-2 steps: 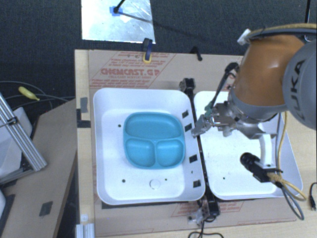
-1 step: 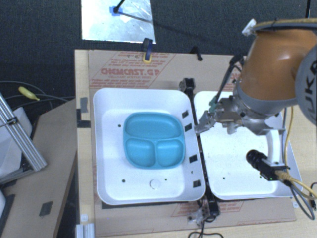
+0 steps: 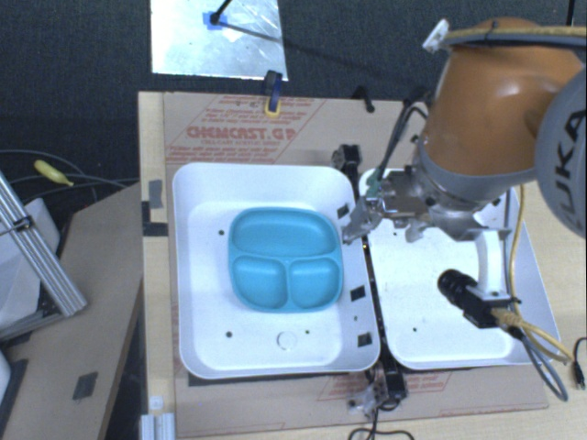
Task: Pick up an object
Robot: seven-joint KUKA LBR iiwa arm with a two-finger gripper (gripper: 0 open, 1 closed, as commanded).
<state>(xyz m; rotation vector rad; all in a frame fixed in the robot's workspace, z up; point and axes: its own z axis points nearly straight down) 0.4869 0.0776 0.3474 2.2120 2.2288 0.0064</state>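
A light blue plate (image 3: 284, 257) with three compartments lies flat in the middle of the left white bin (image 3: 206, 337). The arm (image 3: 495, 108) reaches in from the right, its big orange band hanging above the right bin (image 3: 413, 337). My gripper (image 3: 359, 222) sits low over the divide between the two bins, just past the plate's right rim. Its tip is small and dark against the bin edges, and I see nothing held in it.
A black cylindrical part (image 3: 466, 297) with a yellow cable (image 3: 532, 333) sits over the right bin's near right area. Black clips line the seam between the bins. A cardboard sheet (image 3: 248, 126) lies under both bins, with a shiny foil sheet (image 3: 220, 26) behind.
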